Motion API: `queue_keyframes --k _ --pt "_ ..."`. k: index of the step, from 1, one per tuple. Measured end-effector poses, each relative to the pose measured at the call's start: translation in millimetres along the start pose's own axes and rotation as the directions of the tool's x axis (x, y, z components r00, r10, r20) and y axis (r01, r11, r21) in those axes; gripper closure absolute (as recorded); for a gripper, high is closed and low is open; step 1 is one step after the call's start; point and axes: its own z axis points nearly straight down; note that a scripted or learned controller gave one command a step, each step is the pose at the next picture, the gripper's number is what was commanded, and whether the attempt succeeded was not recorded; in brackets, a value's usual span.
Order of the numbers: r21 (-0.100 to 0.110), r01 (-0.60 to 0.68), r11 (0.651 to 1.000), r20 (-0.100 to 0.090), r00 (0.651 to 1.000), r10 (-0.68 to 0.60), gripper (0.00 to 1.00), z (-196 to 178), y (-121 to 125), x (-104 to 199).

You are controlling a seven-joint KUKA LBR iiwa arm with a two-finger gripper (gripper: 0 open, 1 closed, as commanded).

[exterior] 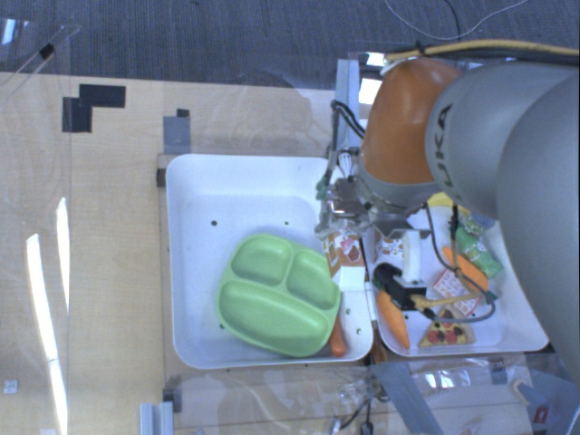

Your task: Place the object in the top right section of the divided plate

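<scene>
Two bins: green divided plastic plate [279, 294] in the left white bin [195, 243].
Jaws [343, 234]: state unclear.
Risk: drop lands short, on the rim at 3 o'clock.

The scene is taken by a single camera, fixed above the bench [100, 243] and tilted so that the far side, toward twelve o'clock, is occupied by dark carpet [181, 25]. Both bins are looked down on at a slant: the left bin [195, 243] is seen whole near the centre, while the right bin [526, 333], toward four o'clock, is largely covered by the arm [489, 134], which enters from three o'clock and is rendered large and close to the lens. The bench's near edge is cut off at six o'clock. The green divided plate [279, 294] is seen from above, just below centre
</scene>
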Motion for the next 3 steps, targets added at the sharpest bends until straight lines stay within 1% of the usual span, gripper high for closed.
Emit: queue_keyframes --k 1,2,3 --pt "0.0 -0.001 1.0 0.0 1.0 0.001 0.0 0 0 0" --pt "-0.005 0.355 0.935 0.003 0.935 -0.355 0.0 -167 19 -23" --pt "-0.006 0.539 0.842 0.007 0.842 -0.539 0.0 -231 16 -74"
